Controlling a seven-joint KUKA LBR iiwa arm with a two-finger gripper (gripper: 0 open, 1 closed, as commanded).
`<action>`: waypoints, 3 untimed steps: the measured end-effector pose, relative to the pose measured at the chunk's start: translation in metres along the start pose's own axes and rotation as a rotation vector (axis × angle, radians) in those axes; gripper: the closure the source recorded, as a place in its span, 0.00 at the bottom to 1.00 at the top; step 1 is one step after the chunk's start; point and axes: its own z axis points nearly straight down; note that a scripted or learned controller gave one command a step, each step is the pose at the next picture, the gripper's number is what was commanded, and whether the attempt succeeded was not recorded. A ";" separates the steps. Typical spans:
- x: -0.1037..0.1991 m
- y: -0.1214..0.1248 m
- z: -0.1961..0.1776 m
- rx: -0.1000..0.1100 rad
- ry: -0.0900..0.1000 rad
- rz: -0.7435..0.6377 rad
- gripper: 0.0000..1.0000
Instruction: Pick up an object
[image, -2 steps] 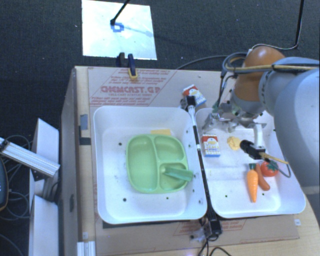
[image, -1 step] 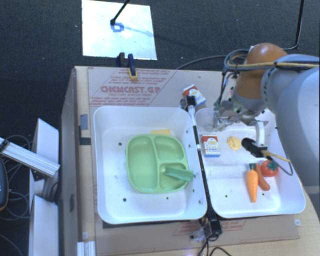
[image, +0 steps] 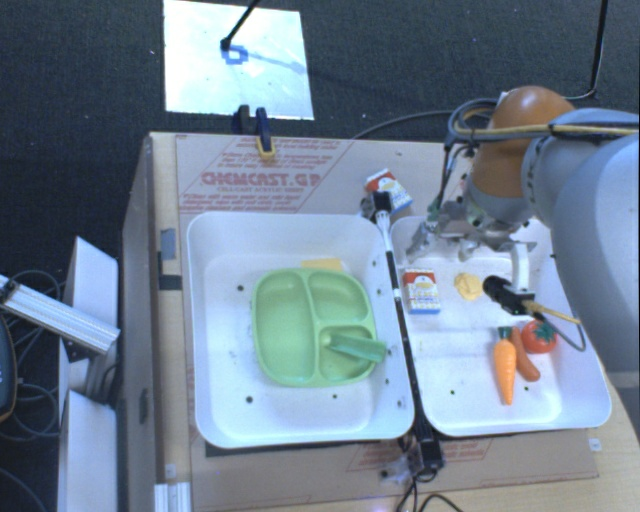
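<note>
My gripper (image: 462, 238) hangs over the back of the right bin (image: 575, 400), just above a small yellow item (image: 468, 287) lying on the bin floor. To the left of that item lies a small white, red and blue carton (image: 421, 291). A carrot (image: 505, 371) and a red tomato (image: 540, 337) rest toward the front right, with another orange piece (image: 526, 366) between them. I see nothing held in the gripper.
The left bin (image: 225, 400) holds a green divided plate (image: 300, 320) with a green piece (image: 355, 347) on it and a yellow item (image: 322, 265) behind it. A small carton (image: 385, 190) sits at the back by the bins' shared rim.
</note>
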 end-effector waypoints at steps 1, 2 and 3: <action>0.001 -0.001 0.011 0.003 0.001 0.002 0.00; 0.000 -0.001 0.011 0.002 0.001 0.003 0.00; 0.001 -0.001 0.011 0.003 0.001 0.002 0.00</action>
